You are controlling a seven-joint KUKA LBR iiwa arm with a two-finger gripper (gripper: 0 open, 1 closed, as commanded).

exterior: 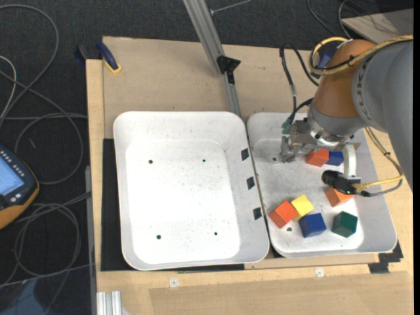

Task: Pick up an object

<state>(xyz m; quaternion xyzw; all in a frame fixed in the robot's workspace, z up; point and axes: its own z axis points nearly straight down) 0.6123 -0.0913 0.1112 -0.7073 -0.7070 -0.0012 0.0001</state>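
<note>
The orange block [317, 156], small, rigid and likely light, lies just right of the gripper [289, 151] beside a blue block [335, 156]; take its flat opposite faces. Whether the gripper is parted, I cannot tell.

Fixed overhead camera, slanted down, both bins [131, 136] framed

The gripper [289, 151] hangs low in the right bin [264, 176], at about ten o'clock from the clustered blocks: orange [284, 212], yellow [302, 205], blue [313, 224], green [344, 224].
</note>
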